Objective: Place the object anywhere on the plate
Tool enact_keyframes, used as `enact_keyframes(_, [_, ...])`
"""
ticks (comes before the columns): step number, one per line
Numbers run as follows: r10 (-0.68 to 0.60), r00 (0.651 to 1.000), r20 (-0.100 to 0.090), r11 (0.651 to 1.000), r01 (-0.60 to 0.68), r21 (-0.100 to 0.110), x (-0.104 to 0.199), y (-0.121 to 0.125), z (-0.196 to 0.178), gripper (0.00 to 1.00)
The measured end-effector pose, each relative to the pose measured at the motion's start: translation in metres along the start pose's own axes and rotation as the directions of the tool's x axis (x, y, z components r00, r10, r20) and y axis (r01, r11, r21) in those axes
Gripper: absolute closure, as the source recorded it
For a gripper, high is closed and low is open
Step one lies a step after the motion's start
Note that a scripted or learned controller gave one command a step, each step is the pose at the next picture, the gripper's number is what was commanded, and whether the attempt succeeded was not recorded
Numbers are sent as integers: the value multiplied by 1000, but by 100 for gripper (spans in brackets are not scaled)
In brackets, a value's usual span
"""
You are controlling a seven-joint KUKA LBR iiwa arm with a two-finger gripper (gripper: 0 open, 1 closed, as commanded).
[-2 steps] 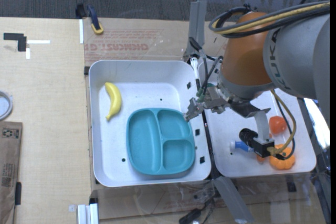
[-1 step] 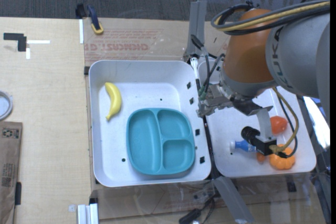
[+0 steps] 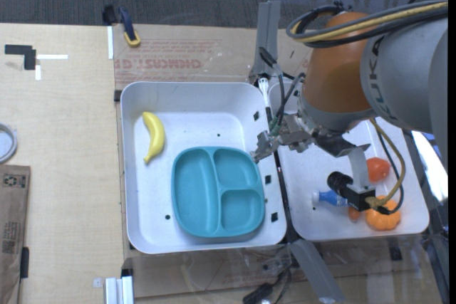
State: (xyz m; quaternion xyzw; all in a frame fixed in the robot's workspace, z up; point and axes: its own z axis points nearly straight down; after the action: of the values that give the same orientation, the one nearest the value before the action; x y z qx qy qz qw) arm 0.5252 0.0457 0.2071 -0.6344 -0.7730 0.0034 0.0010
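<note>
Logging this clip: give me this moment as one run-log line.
plate: in left bin | banana: left bin, off plate | gripper: above left bin's right rim | task: not done

Yellow banana (image 3: 152, 137), teal plate (image 3: 217, 191), white bins (image 3: 187, 100), orange fruit (image 3: 383, 218), grey arm (image 3: 412, 75)

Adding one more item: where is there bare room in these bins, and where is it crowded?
Bare: the left bin's floor between the banana, the back wall and the plate, plus the strip left of the plate. Crowded: the right bin's front corner, holding a tube, an orange fruit and a red-orange ball.
</note>
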Motion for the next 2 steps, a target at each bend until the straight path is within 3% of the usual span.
enact_keyframes(1, [3,1000,1,1000,-3,1,-2,0,-8,100])
enact_keyframes(2, [-20,1000,-2,1000,20,-1,43,-41,17,100])
